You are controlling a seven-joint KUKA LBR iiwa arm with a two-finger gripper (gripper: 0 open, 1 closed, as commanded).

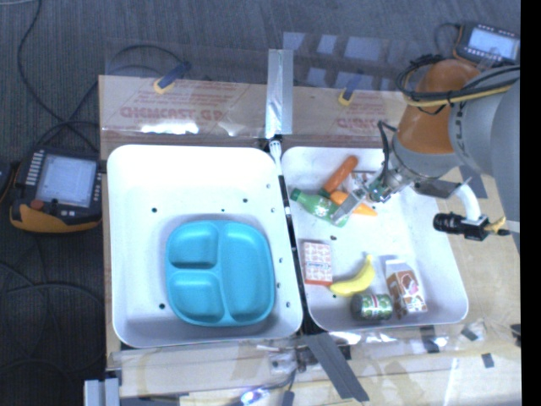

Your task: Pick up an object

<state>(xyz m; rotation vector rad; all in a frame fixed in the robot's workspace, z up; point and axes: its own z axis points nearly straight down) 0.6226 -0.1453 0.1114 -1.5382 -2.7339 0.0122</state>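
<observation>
My gripper (pixel 349 207) reaches down into the right bin (pixel 439 260) from the right, low over its upper middle. Its fingers sit at a green bottle (pixel 309 201) lying on its side and beside an orange carrot (pixel 341 173). A small orange piece (pixel 365 211) lies just right of the fingertips. Whether anything is between the fingers is not visible. Lower in the same bin lie a patterned card packet (pixel 317 262), a yellow banana (pixel 354 278), a green can (pixel 372 306) and a small brown-and-white carton (pixel 405 287).
The left bin (pixel 135 184) holds a blue divided plate (pixel 221 271). A cardboard sheet (pixel 194 108) runs behind both bins. A teach pendant (pixel 56 189) lies on the floor at left. The grey arm with its orange band (pixel 435 108) fills the upper right.
</observation>
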